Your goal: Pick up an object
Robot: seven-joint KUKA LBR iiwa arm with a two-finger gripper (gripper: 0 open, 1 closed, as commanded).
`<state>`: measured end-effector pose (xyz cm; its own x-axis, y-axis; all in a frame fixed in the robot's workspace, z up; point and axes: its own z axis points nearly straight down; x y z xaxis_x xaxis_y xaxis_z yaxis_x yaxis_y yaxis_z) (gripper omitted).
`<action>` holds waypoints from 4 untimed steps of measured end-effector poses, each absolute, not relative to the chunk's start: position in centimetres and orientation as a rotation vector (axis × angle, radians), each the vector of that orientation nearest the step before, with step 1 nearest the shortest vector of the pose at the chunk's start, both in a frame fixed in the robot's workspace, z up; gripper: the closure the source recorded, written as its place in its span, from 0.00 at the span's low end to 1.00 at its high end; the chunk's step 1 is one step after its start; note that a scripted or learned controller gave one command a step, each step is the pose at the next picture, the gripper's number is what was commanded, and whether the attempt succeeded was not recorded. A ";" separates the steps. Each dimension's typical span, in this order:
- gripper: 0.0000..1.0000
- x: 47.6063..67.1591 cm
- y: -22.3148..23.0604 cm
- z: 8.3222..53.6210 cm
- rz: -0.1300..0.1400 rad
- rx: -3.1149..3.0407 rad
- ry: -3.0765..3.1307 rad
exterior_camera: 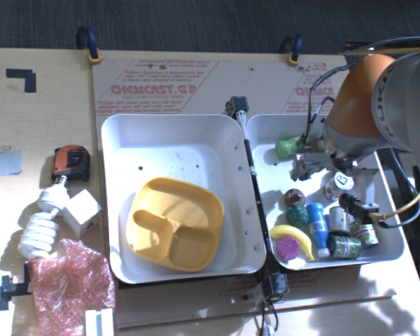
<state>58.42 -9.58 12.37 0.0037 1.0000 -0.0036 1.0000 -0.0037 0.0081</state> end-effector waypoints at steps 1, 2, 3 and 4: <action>0.00 58.4 -9.6 12.3 0.004 2.220 2.212; 0.00 56.1 -9.5 9.3 0.000 2.223 2.220; 1.00 56.2 -9.6 10.3 0.002 2.222 2.216; 1.00 51.3 -1.9 19.2 0.000 2.221 2.221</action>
<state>51.32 -1.95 19.23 0.0001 1.0000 -0.0006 1.0000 -0.0001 0.0009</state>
